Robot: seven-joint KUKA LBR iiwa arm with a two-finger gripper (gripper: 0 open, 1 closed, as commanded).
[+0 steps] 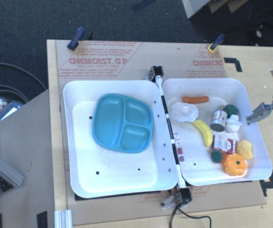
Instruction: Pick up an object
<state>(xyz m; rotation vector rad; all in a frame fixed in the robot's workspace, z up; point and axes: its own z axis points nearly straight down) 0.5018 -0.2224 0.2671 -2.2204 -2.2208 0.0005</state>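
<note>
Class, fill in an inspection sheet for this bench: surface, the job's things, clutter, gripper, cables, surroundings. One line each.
Surface: wooden bench bearing a left bin and a right bin, side by side.
Job's things: in the right bin, a sausage, banana, can, corn cob and small pumpkin.
Clutter: blue divided plate in the left bin.
Gripper: gripper at the right bin's right rim, holding nothing seen.
Cables: black cables on the floor, left.
Surroundings: dark carpet.

The hand (pixel 262 112) reaches in low from the right edge, its grey tip pointing leftward.
</note>
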